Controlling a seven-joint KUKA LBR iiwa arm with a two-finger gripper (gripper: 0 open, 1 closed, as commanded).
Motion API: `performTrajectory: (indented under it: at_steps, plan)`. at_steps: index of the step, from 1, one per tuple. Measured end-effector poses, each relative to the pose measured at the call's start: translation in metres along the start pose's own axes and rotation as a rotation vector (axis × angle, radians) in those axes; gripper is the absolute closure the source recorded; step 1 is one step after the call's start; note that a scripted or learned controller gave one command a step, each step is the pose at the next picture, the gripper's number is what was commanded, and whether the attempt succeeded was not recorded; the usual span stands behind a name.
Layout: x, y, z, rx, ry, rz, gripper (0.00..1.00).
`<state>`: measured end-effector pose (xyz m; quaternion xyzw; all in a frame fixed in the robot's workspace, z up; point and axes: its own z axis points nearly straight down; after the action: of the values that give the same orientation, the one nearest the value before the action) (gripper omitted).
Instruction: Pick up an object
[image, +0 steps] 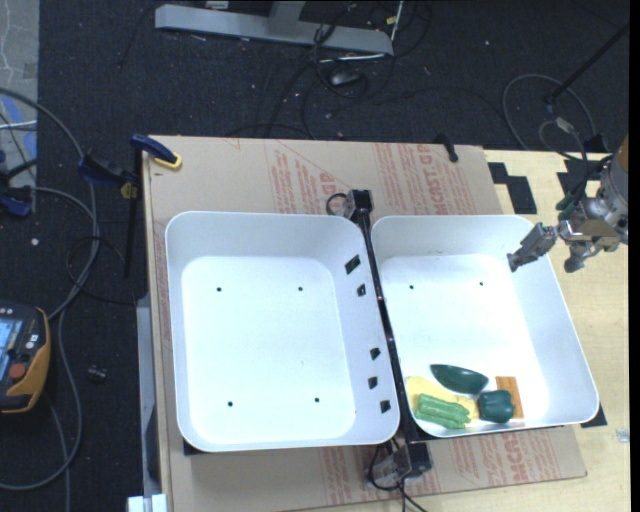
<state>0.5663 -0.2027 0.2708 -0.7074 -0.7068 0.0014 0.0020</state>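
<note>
You have nothing picked yet: the end effector (552, 250) is spread open and pinches nothing, above the right white bin's (560, 310) far edge; the small green ridged plastic object (441, 411) lies at its near wall

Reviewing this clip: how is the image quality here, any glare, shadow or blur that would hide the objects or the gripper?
Camera view: even overhead light; the right bin and left bin are bright white without blown-out glare. The small objects at the right bin's near edge are soft, with shapes hard to name. The gripper at the right edge is slightly blurred. The floor beyond is dark.
</note>
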Motion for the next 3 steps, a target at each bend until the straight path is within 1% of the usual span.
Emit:
performTrajectory:
  at_steps: [1,2,3]
  plan:
    - [0.0,0.001,-0.003,-0.005,-0.001,-0.001,0.0]
    - [0.002,0.005,0.06,0.001,0.001,-0.001,0.0]
    - [0.006,0.003,0.122,0.001,0.001,-0.001,0.0]
